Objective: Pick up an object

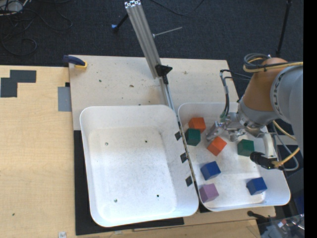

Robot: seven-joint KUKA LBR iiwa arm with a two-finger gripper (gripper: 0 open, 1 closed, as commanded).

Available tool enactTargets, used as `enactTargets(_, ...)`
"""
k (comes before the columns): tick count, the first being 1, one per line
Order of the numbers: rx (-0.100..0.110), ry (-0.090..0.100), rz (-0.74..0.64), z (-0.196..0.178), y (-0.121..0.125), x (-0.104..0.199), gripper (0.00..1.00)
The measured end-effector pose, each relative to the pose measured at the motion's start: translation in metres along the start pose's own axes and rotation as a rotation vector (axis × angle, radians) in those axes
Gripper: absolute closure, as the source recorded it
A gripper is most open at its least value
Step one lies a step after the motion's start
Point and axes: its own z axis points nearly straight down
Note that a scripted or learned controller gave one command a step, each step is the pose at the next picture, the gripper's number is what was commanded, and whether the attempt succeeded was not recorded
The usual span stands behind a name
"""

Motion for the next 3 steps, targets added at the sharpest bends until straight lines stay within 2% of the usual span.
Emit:
enactTargets(1, 0.001, 0.001, 0.003, -0.010, 0.000, -0.001, 1.00)
enactTargets(3, -0.004, -0.002, -0.002, -0.100, 0.006, -0.010, 1.00)
